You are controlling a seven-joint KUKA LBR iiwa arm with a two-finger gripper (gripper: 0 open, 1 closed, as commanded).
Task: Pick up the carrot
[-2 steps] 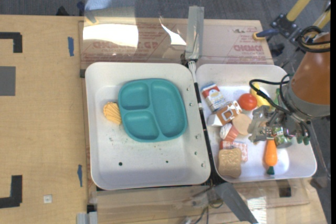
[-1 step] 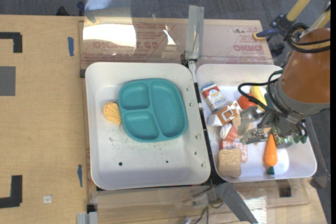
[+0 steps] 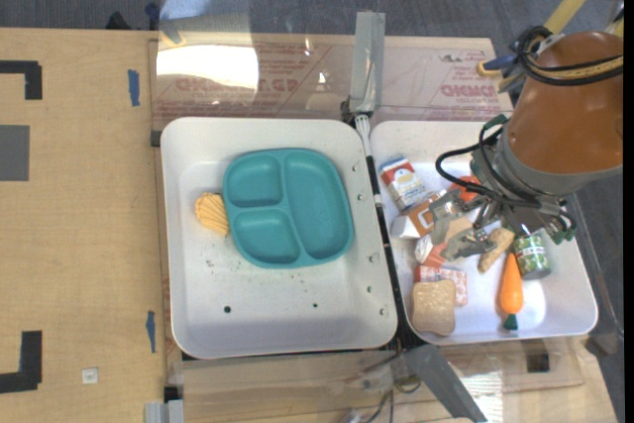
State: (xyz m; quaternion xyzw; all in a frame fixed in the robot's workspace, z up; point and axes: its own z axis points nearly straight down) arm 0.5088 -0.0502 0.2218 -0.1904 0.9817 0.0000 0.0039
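The carrot point(image 3: 510, 290) is orange with a green stem end pointing toward the front. It lies upright in the view near the front right of the right bin point(image 3: 580, 317). My gripper point(image 3: 471, 228) hangs low over the cluttered middle of that bin, a little to the left of and behind the carrot's top. Nothing shows the carrot in its hold. The orange-banded wrist point(image 3: 575, 109) covers the bin's back right corner.
Around the gripper lie a red-and-white carton point(image 3: 401, 183), a green can point(image 3: 532, 256), a bread slice point(image 3: 434, 305) and other small packets. The left bin point(image 3: 188, 302) holds a teal divided plate point(image 3: 289, 206) and a yellow shell-shaped piece point(image 3: 211, 212).
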